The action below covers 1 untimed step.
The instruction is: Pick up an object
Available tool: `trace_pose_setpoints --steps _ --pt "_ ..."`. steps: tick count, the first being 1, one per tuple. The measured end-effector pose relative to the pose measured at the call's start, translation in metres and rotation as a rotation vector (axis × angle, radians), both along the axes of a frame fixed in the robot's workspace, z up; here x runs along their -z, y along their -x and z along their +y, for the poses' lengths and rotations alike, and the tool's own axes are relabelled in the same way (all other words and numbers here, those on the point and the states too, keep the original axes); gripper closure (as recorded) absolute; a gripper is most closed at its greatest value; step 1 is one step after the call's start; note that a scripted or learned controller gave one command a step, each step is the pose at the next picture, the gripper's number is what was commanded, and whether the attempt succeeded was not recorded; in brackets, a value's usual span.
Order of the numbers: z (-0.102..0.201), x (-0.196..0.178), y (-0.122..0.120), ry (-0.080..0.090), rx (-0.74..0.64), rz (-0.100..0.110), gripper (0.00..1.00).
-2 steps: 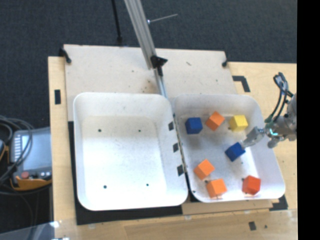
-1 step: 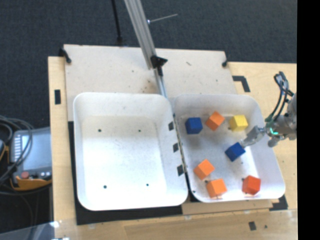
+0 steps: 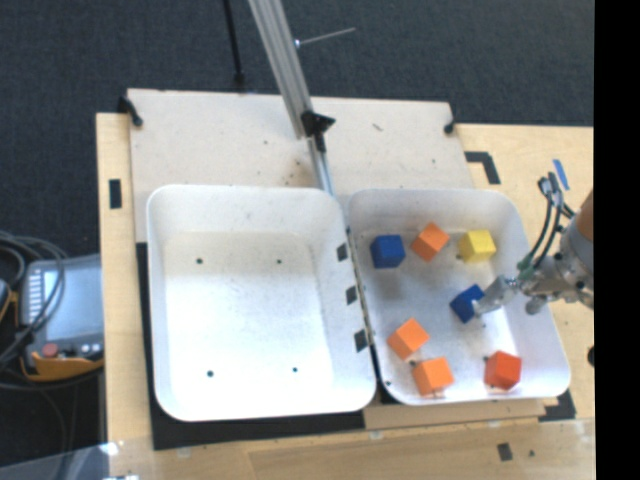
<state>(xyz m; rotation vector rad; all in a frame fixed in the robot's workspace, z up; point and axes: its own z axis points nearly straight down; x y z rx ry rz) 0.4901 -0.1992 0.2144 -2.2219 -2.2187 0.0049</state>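
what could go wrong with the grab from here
The pincer sits right against the lower blue cube, so it may nudge the cube aside rather than grip it. It also works close to the right bin's wall, which could catch the arm. A pushed cube could slide toward the orange cube.

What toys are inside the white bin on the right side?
Inside the right shallow white bin sit seven small blocks: two blue cubes, one yellow, three orange, one red-orange. The gripper partly covers one blue cube.
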Motion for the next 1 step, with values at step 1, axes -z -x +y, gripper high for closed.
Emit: trace_pose_setpoints --steps 1 --pt "0.0075 0.0491 0.0051 -0.001 0.000 0.001 0.00"
